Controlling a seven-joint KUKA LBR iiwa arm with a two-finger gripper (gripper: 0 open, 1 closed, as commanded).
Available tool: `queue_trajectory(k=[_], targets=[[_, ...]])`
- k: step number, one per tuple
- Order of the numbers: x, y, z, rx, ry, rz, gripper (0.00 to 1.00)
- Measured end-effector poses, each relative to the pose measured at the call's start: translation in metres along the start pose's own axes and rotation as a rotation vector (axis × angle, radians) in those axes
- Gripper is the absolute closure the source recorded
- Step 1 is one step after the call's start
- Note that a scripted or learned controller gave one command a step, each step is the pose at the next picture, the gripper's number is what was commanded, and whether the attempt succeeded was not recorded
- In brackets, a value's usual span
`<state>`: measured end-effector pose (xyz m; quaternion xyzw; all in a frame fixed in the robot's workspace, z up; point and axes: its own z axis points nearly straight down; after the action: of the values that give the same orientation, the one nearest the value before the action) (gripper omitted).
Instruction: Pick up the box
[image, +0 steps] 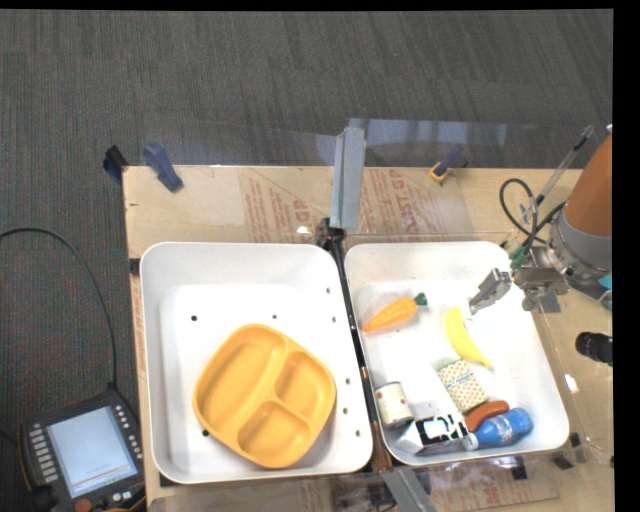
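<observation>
My arm (590, 215) enters from the right edge, grey with the orange band showing at the top of the visible section, cables looping off its left side. It reaches over the right rim of the right bin (400, 255). My pincer (490, 292) hangs over the upper right part of that bin, above the banana, tilted down and to the left. I cannot tell whether it is open or closed at this angle. Nothing shows between its tips.

Surface: a bench (220, 200) topped with brown printed cardboard, dark grey carpet (250, 80) beyond it. Two white bins sit side by side, with a grey upright post (349, 180) at the back where they meet. A teach pendant (85, 455) lies at lower left, off the bench, with a black cable curving up from it.

Contents, largest first:
- Left bin (160, 270): a yellow divided tray (265, 395), lying flat near the front.
- Right bin, front edge: a blue bottle (505, 428) on its side, a red-orange item (487, 412) just behind it, and a black-and-white object (438, 430) to the left.
- The box (463, 385), small, pale and patterned, lies flat in the lower middle of the right bin, just below the banana and well apart from my pincer.
- A banana (465, 338), mid-bin.
- A toy carrot (392, 313), upper left of the bin.
- A small can (393, 404), near the left wall.
</observation>
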<state>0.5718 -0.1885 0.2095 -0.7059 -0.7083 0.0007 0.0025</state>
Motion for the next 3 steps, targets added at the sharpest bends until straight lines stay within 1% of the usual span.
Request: queue_trajectory(k=[1, 2, 3], targets=[[-0.002, -0.047, 0.097, 0.001, 0.001, -0.101, 0.00], [0.023, -0.087, 0.124, 0.001, 0.001, -0.136, 0.00], [0.021, -0.088, 0.116, 0.003, 0.003, -0.128, 1.00]])
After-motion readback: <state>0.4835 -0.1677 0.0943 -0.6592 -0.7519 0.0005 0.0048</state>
